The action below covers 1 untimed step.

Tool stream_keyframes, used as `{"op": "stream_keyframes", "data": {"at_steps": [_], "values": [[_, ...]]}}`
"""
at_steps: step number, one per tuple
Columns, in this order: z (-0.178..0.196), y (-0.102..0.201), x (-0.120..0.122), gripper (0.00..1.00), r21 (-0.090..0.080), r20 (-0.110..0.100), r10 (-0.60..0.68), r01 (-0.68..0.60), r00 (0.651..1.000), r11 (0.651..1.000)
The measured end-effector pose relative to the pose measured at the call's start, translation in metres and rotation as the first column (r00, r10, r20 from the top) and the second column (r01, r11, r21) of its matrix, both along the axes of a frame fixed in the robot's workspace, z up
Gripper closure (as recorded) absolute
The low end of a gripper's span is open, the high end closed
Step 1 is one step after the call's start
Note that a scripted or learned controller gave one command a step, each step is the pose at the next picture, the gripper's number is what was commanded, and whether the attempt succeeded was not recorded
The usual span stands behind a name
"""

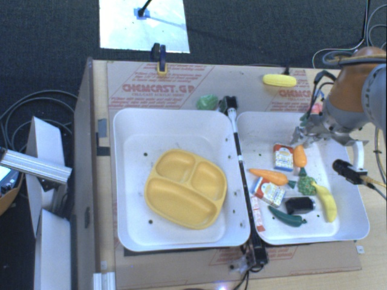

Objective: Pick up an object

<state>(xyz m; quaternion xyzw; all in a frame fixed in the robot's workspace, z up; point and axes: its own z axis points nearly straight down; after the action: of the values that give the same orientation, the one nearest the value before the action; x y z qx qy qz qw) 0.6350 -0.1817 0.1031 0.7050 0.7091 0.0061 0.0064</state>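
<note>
Nothing lifted yet: my gripper (300, 134), grip state I cannot tell, hangs just above the small carrot (299, 156) lying beside the snack packet (283, 157) in the right bin (357, 222); descent, grasp, lift remain

A divided tray (185, 188) lies in the left bin (130, 162); toys fill the right bin (347, 222).

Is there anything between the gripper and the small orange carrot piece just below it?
Nothing visible. The gripper hangs just above the small orange carrot piece, with bare bin floor between them; the snack packet lies beside it.
</note>
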Motion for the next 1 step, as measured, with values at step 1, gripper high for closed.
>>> {"op": "stream_keyframes", "data": {"at_steps": [1], "values": [[0.0821,0.0529,-0.0607,1.00,0.002,-0.014,0.000,0.000,1.000,1.000]]}}
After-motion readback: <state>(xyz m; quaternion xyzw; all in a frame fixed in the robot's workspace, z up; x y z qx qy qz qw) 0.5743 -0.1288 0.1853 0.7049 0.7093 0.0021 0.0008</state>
